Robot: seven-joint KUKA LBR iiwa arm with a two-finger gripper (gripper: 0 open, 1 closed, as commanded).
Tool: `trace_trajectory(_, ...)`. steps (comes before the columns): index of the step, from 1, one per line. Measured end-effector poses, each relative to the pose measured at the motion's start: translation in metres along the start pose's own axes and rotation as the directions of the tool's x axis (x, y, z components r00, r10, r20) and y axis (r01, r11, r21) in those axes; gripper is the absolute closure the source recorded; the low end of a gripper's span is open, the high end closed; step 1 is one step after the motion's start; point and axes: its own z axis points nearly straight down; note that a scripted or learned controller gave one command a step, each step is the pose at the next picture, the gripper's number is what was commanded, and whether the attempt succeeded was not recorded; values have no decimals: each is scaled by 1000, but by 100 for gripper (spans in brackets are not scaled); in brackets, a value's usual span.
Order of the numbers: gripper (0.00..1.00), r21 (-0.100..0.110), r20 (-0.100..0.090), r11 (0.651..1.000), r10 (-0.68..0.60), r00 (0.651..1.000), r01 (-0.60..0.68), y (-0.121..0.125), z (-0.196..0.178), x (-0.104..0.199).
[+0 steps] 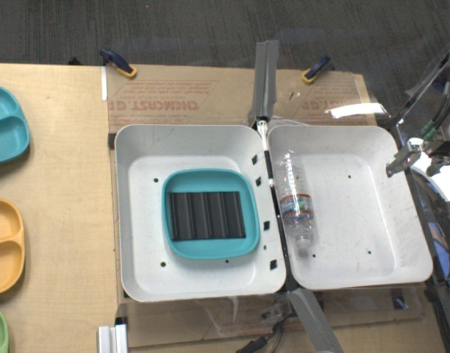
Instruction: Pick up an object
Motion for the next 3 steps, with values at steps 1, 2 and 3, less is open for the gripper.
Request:
trace_trajectory(1,0,2,-1,955,296,955,-296,-19,72,-15)
trace_trajectory(2,0,2,-1,893,450,893,-450,-61,82,-8)
trace_trajectory(3,0,0,1,706,709,706,-709,-60,61,-6)
